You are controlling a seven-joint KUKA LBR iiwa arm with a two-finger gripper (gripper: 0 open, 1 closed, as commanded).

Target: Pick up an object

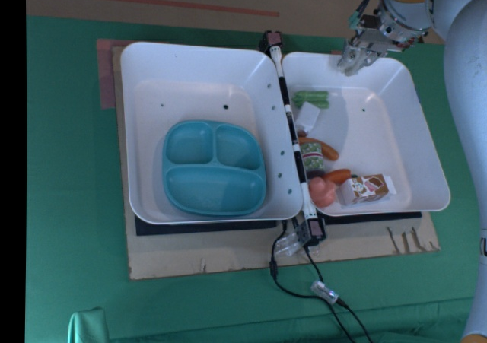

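My gripper hangs over the far rim of the right bin, raised above it, with nothing visible between its fingers. Along that bin's left side lie several small objects: a green bean-like piece, a white packet, an orange sausage-shaped item, a small printed can, an orange carrot-like piece, a red-orange round toy and a small brown-and-white carton. All of them lie well nearer the camera than the gripper.
The left bin holds a teal divided plate. A black-and-white divider strip runs between the bins. Cables trail over the green cloth in front. The arm's grey body stands along the right side.
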